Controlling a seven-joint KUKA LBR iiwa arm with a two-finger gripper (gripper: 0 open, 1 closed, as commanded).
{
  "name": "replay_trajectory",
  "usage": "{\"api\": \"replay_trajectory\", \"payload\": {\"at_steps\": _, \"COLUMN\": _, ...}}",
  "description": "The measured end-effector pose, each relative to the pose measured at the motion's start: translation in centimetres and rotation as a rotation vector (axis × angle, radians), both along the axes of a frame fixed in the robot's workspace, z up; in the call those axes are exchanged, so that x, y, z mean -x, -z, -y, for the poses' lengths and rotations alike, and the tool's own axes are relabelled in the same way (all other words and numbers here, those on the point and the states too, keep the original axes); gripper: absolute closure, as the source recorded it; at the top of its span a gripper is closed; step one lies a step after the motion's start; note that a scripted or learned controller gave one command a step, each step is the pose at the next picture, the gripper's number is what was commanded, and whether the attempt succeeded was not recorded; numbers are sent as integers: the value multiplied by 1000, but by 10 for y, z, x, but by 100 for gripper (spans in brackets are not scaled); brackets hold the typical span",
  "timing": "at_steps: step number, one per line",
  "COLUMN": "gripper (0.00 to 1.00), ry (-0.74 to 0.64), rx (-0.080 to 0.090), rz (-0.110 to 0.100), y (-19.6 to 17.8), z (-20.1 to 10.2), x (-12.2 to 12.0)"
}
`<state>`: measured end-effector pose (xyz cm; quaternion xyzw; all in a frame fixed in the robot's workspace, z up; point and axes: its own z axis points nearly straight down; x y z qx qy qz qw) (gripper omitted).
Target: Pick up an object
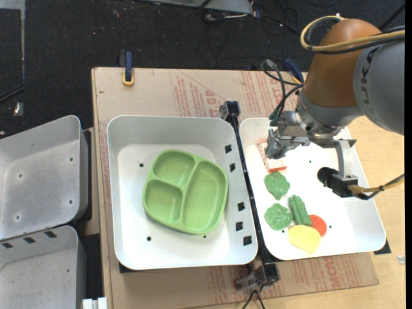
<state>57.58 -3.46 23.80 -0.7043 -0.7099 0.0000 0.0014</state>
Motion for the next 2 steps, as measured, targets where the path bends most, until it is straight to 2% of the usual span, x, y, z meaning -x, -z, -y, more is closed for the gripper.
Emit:
{"api": "replay_trajectory", "payload": {"at_steps": 1, "gripper": 100, "ry": 0, "rx": 0, "rz": -1, "y": -1, "z": -49, "x": 23}}
{"api": "replay_trajectory", "payload": {"at_steps": 2, "gripper": 100, "ry": -1, "rx": 0, "rz": 0, "y": 9, "z": -109, "x": 32}}
